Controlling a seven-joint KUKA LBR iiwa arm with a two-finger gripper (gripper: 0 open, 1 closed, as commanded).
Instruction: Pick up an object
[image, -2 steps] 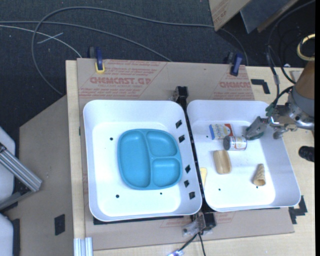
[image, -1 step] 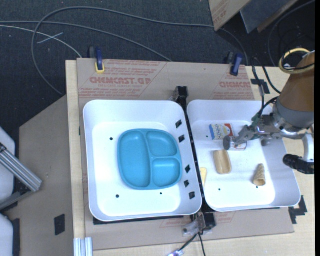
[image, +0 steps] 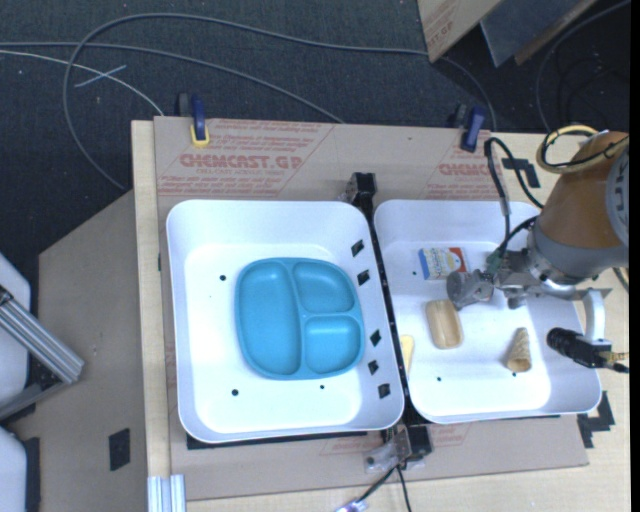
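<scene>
While the arm (image: 585, 215) is reaching in over the right edge of the bench (image: 150, 300), its gripper (image: 470, 290) is hanging low over the middle of the right bin (image: 480, 405). How wide the tool is standing cannot be told, since the grey head is blurring into the white floor beneath it. Nothing is showing as held.

Three loose things are lying in the right bin. A small packet (image: 440, 262), white with blue and red print, is sitting toward the bin's far edge, just beyond the gripper. A tan bread-like block (image: 444, 324) is lying just on the near side of the gripper, close to the bin's centre. A tan cone-shaped piece (image: 518, 350) is resting nearer the bin's right edge, pointing toward the near edge, apart from the block.

A blue divided plate (image: 299, 317) is taking up the centre of the left bin (image: 200, 400), its three compartments facing up. A small yellow piece (image: 406, 350) is poking up at the seam between the two bins, toward their near edge.

Two blue clamps (image: 199, 115) are gripping the far edge of the bench, one near each far corner. Cables (image: 110, 50) are trailing across the dark floor beyond that far edge.
</scene>
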